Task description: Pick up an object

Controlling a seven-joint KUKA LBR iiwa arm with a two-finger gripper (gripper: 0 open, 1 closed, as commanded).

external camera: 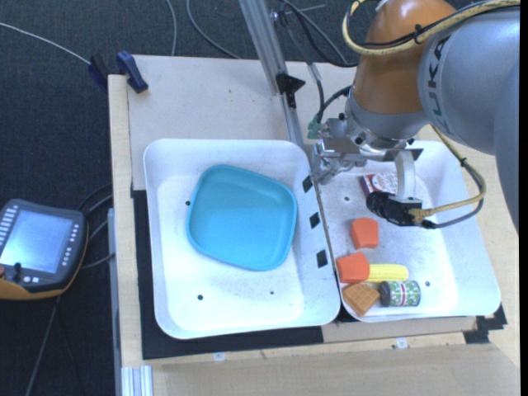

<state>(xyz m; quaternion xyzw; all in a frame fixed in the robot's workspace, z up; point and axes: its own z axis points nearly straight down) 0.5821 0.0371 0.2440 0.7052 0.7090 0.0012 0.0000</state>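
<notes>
My gripper (327, 165) hangs over the back left corner of the right bin (462, 246), close to the divide between the two bins. In front of it in that bin lie an orange block (364, 233), a red-orange block (353, 266), a yellow corn-like piece (388, 272), a small dark can (400, 293) on its side and a tan waffle-like piece (360, 298). A small red and white packet (381, 181) lies just right of the gripper, partly under the wrist. I see nothing held in the gripper.
A blue square plate (242, 215) lies in the left bin (165, 254). A metal pole (268, 48) slants down at the back between the bins. A black and yellow cable (429, 213) loops from the wrist over the right bin.
</notes>
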